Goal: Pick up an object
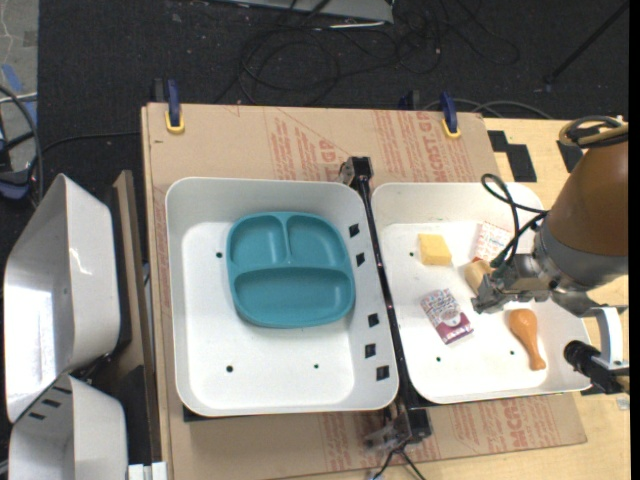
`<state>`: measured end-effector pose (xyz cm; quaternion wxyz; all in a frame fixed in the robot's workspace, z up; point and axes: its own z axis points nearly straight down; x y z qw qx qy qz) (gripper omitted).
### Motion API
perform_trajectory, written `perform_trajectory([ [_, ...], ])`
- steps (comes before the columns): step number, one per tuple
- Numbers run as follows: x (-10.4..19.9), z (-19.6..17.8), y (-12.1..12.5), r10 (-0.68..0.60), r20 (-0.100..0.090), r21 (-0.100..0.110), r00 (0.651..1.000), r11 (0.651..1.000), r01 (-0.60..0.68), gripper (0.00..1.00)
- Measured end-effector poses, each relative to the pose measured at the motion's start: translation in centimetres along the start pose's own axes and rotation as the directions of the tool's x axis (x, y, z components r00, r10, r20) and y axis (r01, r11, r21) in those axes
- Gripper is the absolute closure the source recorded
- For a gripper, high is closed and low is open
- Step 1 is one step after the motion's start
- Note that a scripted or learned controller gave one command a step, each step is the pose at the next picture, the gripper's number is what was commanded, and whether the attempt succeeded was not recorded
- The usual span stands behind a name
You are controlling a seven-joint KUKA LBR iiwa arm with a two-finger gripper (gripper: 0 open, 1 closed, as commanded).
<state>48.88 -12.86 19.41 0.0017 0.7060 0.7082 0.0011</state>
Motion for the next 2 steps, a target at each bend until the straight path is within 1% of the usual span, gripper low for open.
perform_trajectory([
  [1,0.0,-5.3,0.2,-0.001,0.001,-0.002,1.000,1.000,0.001,1.00],
  [2,5.2,-4.0,0.6,-0.005,-0.002,0.005,1.000,1.000,0.005,1.00],
])
